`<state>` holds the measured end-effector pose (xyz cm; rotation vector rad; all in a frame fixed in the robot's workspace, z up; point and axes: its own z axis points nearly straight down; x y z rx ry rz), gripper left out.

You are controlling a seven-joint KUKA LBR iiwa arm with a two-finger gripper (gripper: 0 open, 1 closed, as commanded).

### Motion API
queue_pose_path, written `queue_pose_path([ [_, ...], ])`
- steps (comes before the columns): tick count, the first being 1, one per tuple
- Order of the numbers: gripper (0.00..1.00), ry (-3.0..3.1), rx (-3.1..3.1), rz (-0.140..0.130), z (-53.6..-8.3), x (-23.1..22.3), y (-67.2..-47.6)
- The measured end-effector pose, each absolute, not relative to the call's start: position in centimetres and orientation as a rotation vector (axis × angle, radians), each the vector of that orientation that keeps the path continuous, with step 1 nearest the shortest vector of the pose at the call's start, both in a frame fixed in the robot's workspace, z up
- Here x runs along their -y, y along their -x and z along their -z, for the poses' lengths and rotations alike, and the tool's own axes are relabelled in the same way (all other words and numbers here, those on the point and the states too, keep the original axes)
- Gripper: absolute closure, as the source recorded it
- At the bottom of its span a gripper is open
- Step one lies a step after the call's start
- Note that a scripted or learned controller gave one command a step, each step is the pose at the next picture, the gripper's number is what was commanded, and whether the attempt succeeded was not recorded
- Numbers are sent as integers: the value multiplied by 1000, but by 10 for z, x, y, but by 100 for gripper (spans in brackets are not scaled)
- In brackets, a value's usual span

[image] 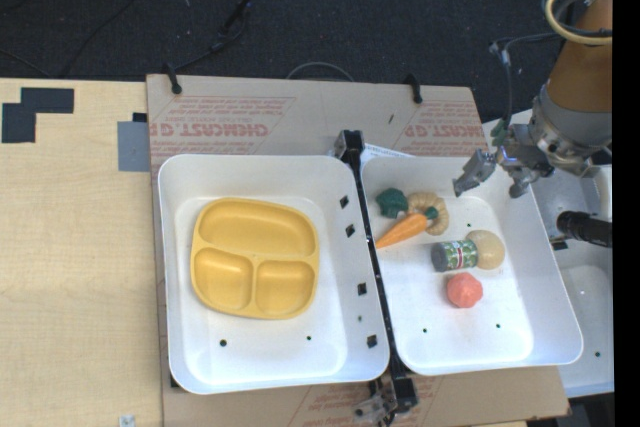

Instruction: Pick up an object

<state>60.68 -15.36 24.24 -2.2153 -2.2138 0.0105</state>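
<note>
Dark floor with loose cables lies beyond a pale wooden bench, where a brown cardboard sheet (300, 115) sits under 2 shallow white plastic bins. Inside the left bin (180, 335) rests a yellow plastic plate with 3 compartments (256, 256), lying flat near the bin's middle. A black divider (365, 255) runs between the bins. At the far left of the right bin (540, 335) sits a dark green toy vegetable (391, 201), just beside a beige rounded lump (428, 205). An orange toy carrot (403, 231) lies tilted, touching both. Right of it, a small jar with a green label (455, 255) lies on its side against a tan rounded piece (487, 249). A red-orange toy ball (464, 291) sits just nearer. The 2-finger gripper (500, 172) hovers over the far right corner of that bin, its fingers (472, 174) spread apart with nothing between them, well apart from the toys.
</note>
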Motion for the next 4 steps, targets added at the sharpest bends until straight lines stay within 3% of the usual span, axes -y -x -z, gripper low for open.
queue_pose_path([
  [1,0,2218,2220,-3,-247,154,-608],
  [4,0,2218,2213,-17,-86,148,-604],
])
